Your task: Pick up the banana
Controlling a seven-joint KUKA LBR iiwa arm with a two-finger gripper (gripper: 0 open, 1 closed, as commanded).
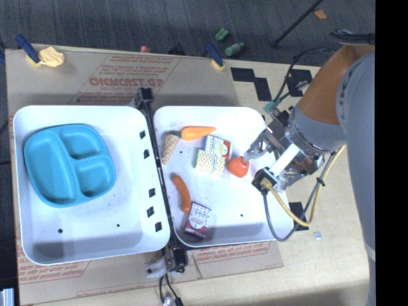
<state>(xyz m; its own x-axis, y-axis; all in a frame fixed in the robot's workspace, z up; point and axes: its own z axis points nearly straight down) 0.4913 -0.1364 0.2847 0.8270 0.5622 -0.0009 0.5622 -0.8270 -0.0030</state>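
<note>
Arm [331,116]: grey with an orange band, reaching in from the right over the right rim of the right bin.
Gripper [255,150]: low over the right bin's right side, just beside a red round piece.
Jaws: too small and dark here; I cannot tell whether they are apart or together, and nothing is seen between them.
Banana [170,146]: the pale yellow, stubby piece lying in the right bin against its left wall, below and left of the carrot; well apart from the gripper.
Right bin [255,225]: white and shallow, on the desk.
Carrot [197,132]: orange, lying crosswise near the bin's far wall.
Cartons [212,157]: two small patterned packs, touching, in the middle of the bin.
Red piece [238,167]: just right of the cartons.
Sausage [182,192]: orange-brown, lying lengthwise near the left wall, nearer the camera than the banana.
Packet [199,220]: dark red, at the bin's near side.
Left bin [38,247]: white, beside the right bin.
Tray [69,163]: blue, with compartments, lying in the left bin.
Desk [127,72]: covered with brown printed cardboard.
</note>
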